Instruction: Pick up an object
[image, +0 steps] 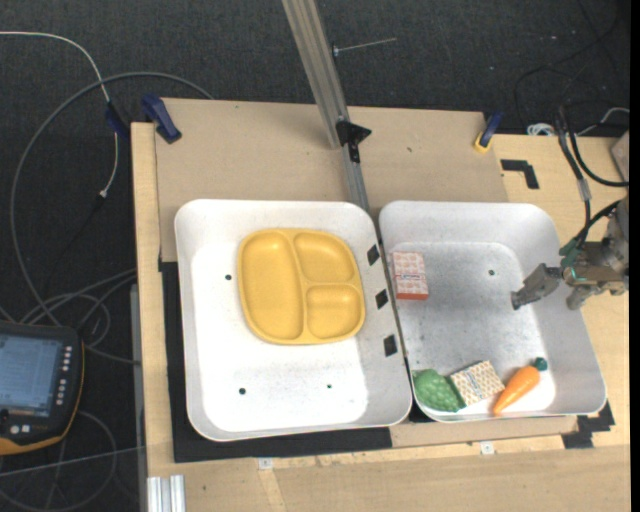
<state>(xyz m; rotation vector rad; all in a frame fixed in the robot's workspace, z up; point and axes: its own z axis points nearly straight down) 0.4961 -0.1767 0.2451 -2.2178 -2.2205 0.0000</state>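
No object is picked up yet. The candidates all lie in the right bin (470, 225): a small pink and white box (410, 275) near its left wall, and, along its near edge, a green object (437, 390), a small patterned box (476, 381) and a toy carrot (516, 389), close to one another. The carrot lies at the right end of this row.

The end effector (560, 283) is at the right side of this bin, above its right wall, and nothing is seen between its fingers. One dark finger (530, 288) points left toward the middle of the bin, but I cannot tell if the fingers are wide or narrow.

In my judgement, the step in hand is the approach. The next move calls for choosing one object, probably the carrot because it is nearest, then coming over it and going down. The three near objects are crowded, so the fingers may push a neighbour.

The left bin (200, 300) holds a yellow divided plate (300, 285) with three compartments. Both bins stand on the bench (250, 140).
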